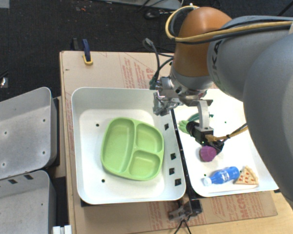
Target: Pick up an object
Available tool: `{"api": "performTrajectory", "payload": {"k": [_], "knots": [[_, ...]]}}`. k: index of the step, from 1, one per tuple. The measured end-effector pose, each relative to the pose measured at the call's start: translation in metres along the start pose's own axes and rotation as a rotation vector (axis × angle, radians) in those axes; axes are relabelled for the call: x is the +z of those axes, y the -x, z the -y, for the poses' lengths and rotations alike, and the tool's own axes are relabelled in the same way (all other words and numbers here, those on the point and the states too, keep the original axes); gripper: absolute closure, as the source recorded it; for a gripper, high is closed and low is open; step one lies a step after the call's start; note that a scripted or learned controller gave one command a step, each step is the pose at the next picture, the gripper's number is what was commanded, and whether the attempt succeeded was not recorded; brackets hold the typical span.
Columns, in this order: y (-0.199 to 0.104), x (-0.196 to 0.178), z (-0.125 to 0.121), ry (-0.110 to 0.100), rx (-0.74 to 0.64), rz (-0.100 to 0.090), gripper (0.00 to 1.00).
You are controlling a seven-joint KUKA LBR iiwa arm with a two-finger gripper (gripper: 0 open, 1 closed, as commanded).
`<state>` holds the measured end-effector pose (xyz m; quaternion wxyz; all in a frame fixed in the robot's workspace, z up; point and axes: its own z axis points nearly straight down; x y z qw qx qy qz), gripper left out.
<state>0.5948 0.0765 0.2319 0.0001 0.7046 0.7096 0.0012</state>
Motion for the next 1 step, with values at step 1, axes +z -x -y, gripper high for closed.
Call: {"api": "performTrajectory", "payload": {"k": [1], "knots": [[0.0034, 0.0003, 0.0006, -0.002, 0.004, 0.002, 0.0]]}}
